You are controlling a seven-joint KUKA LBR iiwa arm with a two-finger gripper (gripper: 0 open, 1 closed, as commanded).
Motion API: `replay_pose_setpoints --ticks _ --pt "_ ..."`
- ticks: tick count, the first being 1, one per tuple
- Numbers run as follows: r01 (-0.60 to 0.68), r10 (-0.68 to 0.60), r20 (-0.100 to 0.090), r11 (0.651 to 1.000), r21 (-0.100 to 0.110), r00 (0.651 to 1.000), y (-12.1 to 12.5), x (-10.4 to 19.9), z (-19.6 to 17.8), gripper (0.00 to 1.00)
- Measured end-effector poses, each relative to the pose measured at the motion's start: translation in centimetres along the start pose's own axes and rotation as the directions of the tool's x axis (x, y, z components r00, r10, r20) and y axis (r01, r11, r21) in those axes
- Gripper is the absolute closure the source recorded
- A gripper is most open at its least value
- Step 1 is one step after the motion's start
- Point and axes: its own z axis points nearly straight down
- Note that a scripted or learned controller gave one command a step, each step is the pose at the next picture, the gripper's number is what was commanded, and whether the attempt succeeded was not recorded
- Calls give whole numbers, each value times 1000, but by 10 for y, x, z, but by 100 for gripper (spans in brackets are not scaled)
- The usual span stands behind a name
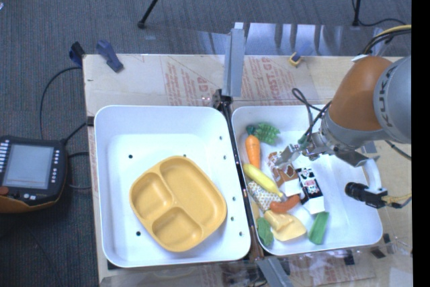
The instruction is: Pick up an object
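Grey carpet around plywood desk [168, 80]. Left white bin [111, 131]: yellow three-compartment plastic tray [177, 203]. Right white bin [349, 222]: orange toy carrot [252, 150], yellow toy banana [262, 179], black-and-white carton [310, 185]. Pincer [290, 154] low over toys near carton; spread or pressed together, cannot tell.

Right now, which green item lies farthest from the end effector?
The green piece at the right bin's front-left corner; the leafy one and green pod sit closer.
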Motion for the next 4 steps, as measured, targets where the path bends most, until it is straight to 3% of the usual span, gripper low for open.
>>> replay_pose_setpoints --ticks 1,2,3,4 --pt "-101 101 9 995 2 995 8 33 0 0" --pt "124 -124 3 992 9 992 47 34 2 0" --pt "320 -320 -9 947 16 947 36 16 -11 0" --pt "405 -405 -8 914 10 914 -18 3 -5 0"
